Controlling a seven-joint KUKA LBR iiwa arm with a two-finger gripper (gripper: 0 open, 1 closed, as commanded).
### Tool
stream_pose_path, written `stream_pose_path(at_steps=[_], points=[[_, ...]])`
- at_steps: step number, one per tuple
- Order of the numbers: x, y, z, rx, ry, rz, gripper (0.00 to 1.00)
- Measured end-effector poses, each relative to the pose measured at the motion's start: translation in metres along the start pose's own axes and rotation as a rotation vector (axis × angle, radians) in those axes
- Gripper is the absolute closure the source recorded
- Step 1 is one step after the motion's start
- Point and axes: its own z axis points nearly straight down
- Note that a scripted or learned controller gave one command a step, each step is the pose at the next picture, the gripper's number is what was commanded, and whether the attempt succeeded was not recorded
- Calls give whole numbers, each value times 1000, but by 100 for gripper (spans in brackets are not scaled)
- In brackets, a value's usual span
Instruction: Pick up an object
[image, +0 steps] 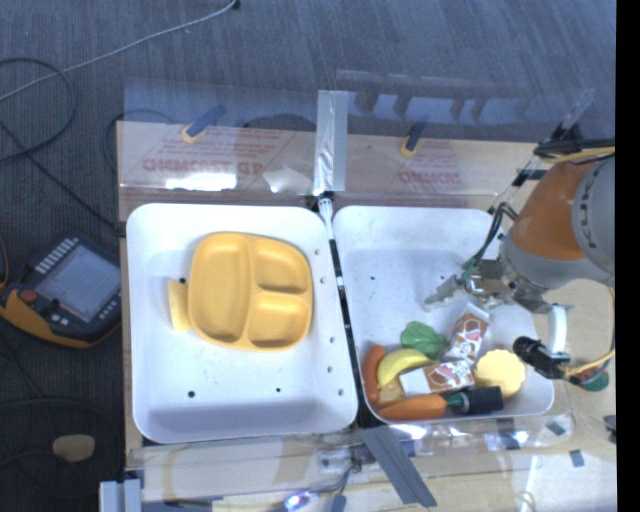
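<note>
Yellow and orange toy food, a banana (400, 365) and carrot (412, 407) among it, lies heaped in the right bin's (400, 250) near corner. The hand (462, 289) hangs spread wide just beyond the heap, gripping nothing. This looks like the approach; next comes descent onto one piece. Package (462, 340) lettering is unreadable.

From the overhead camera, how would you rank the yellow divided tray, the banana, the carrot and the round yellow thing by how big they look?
Largest to smallest, as they look in the camera view:
1. yellow divided tray, by far
2. carrot
3. banana and round yellow thing: too alike to rank, and the pile partly hides the banana.
</note>
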Motion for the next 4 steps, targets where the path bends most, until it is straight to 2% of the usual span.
stream_pose_path(at_steps=[1, 2, 3, 4], points=[[-2, -72, -2, -5, 1, 113, 0], [2, -75, -1, -7, -14, -11, 0], [6, -74, -8, -3, -8, -15, 100], [60, -40, -113, 19, -9, 180, 100]])
